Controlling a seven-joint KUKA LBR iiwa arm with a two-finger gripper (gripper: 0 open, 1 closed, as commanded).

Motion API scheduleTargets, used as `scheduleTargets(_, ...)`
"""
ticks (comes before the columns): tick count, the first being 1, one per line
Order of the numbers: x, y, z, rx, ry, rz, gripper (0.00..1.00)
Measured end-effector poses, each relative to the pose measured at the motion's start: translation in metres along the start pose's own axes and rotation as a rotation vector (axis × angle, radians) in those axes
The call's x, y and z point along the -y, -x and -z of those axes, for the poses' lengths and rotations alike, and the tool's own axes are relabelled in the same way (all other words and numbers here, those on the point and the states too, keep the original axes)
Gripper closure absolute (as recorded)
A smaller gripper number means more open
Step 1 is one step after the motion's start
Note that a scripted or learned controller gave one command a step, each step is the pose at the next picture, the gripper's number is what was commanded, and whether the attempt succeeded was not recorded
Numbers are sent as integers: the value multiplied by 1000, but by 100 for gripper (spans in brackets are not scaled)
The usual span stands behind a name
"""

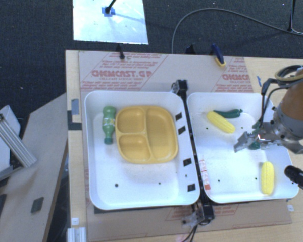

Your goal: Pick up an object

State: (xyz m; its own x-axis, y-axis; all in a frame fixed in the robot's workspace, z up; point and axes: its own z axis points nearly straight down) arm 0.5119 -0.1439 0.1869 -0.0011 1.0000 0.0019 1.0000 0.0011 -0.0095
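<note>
Camera view: both white bins seen from above at a slant, the arm [298,110] coming in from the right over the right bin [227,183].
Nearest object to pincer: a yellow corn cob [267,177] lies on the right bin's floor near its front right corner, just below and to the right of the gripper [244,144], apart from it.
Second corn cob [220,122]: lies up and to the left of the gripper, near it but not touching, tilted on a diagonal.
Green chilli pepper [228,113]: just behind the upper corn cob, touching or nearly touching its far end.
Look of the objects: both cobs are bright yellow, stubby, with rounded ends; the pepper is dark green, slim and slightly curved.
Pincer: grey metal, low over the bare middle of the right bin; the fingertips are too blurred to tell whether they stand apart or together; nothing is seen between them.
Left bin [98,185]: holds a yellow divided plate [145,134] with three compartments, and a green bottle [108,125] lying just beside the plate's left edge.
</note>
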Motion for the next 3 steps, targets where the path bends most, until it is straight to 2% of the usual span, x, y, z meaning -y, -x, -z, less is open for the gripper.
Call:
scheduleTargets(1, -3, 0, 5, 2, 11, 3, 0)
scheduleTargets(3, 3, -9, -97, 0, 6, 0, 0)
